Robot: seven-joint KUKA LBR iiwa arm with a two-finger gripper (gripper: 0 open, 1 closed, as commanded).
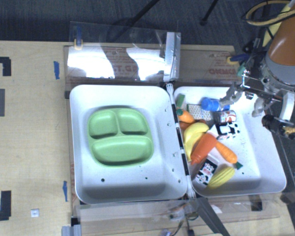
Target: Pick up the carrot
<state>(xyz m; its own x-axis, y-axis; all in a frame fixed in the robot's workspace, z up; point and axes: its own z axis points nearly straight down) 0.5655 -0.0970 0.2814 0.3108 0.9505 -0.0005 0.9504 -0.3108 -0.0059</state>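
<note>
We spot the carrot (203, 148) in the right bin (273, 181), lying slantwise against the banana (193, 133). It looks light, rigid, smooth plastic, so we'd pinch mid-body. The gripper (246, 93) hovers near the bin's far edge; its fingers we cannot tell.

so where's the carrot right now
In the right bin, left of centre: the carrot lies slanted beside the banana, among the toy pile.

We are seeing the arm (284, 53) reaching in from the right edge, its orange band sitting above the grey wrist. The gripper (246, 95) is hanging at the wrist's left side, its finger state not resolvable at this slant.
</note>
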